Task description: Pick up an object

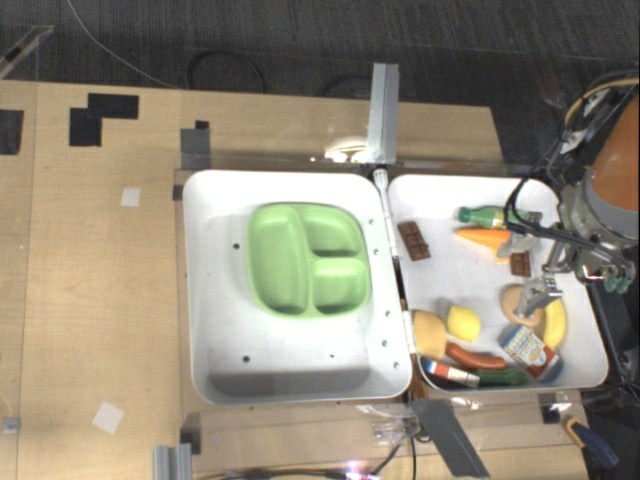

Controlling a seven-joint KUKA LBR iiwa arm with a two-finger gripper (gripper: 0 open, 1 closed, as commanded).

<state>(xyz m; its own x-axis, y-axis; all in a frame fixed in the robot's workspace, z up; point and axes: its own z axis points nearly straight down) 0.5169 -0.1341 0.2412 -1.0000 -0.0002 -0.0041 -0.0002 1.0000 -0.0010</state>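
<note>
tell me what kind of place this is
Likely a robot lab grasping bench: two white bins side by side, a green divided tray in one, toy food such as a banana in the other, the gripper above it.

Glossy white plastic bins (215, 268), a matt green plastic tray (305, 258), pale wood-look bench (90, 298).

Green divided tray (305, 258) sits in left bin (210, 268). Right bin (440, 198) holds carrot (482, 236), chocolate bar (413, 239), lemon (463, 322), banana (554, 322). Gripper (540, 293) hangs at right, over a tan round item (517, 303).
</note>
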